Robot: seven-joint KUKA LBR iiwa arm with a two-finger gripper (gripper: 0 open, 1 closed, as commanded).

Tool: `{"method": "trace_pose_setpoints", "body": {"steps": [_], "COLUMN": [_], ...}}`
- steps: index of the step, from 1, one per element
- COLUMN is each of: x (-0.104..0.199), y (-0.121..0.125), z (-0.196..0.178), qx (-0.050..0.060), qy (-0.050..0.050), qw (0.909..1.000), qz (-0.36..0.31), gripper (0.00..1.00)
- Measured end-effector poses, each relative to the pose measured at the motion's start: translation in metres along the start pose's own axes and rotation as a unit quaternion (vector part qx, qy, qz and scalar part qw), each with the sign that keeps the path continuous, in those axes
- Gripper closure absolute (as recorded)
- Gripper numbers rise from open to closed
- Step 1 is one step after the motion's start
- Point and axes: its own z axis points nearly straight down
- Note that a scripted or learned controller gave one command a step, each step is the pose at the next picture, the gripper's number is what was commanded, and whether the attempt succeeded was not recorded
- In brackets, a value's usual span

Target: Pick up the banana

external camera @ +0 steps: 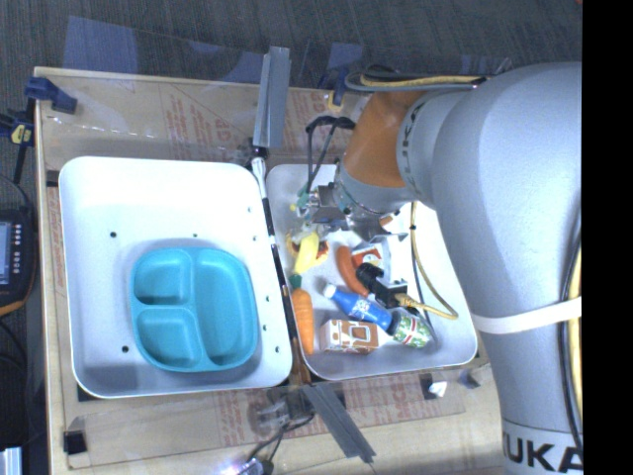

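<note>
A: Start at the near edge. What lies there?

B: In the right bin point(450, 349), along its near wall, a small brown-and-white carton point(352, 335) lies flat, with a carrot point(304, 322) beside it against the left wall. Just behind them a blue bottle point(360, 307) lies slantwise, touching a green-wrapped item point(414, 332). All of it looks tumbled, not set down with care.

A: And the left bin?

B: The left bin point(89, 265) holds a turquoise divided tray point(195, 307), flat in its middle.

A: Where is the banana?

B: The banana point(306, 250) is farther back in the right bin, near the left wall, just beyond the carrot's top. An orange-red sausage-shaped thing point(348, 265) lies just beside it on the right.

A: The gripper?

B: The gripper point(331, 211) hangs just behind the banana, the wrist above it bent steeply down. I'd say that stance is chosen to reach the fruit from over the clutter. Whether the claw is wide or narrow, I cannot tell; cables and dark parts hide it. Nothing shows between it.

A: So the grasp?

B: Not yet made, by my judgement.
</note>
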Motion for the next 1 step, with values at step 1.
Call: {"method": "trace_pose_setpoints", "body": {"steps": [1], "x": [0.0129], "y": [0.0359], "z": [-0.0813], "qx": [0.009], "qy": [0.003], "qw": [0.9953], "qz": [0.097], "gripper": [1.0]}}
